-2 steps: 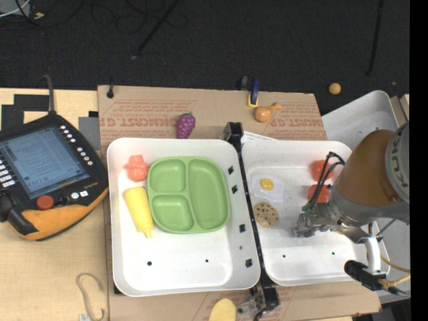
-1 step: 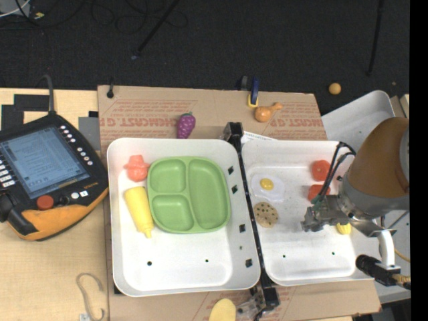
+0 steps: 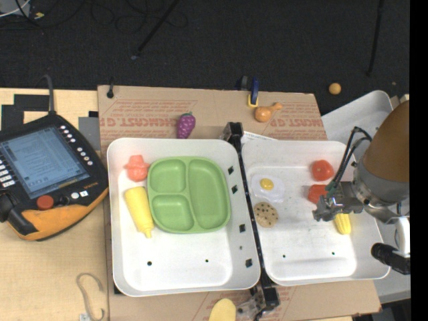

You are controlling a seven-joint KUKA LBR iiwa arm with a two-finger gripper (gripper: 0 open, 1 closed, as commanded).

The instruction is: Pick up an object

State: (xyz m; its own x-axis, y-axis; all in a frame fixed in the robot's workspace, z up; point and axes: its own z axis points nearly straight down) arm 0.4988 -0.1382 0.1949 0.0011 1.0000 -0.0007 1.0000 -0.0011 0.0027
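We see the gripper (image 3: 332, 209) at the right bin's (image 3: 301, 263) three o'clock, partly hiding a yellow corn (image 3: 342, 224); its grip cannot be told.

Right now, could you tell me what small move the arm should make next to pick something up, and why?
Probably a short descent onto the yellow corn. The hand sits right over it in the right bin, and the corn pokes out just below it, while the red tomato and cookie lie further off.

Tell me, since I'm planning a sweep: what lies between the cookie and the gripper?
In the camera view, bare white bin floor lies between the cookie and the gripper.
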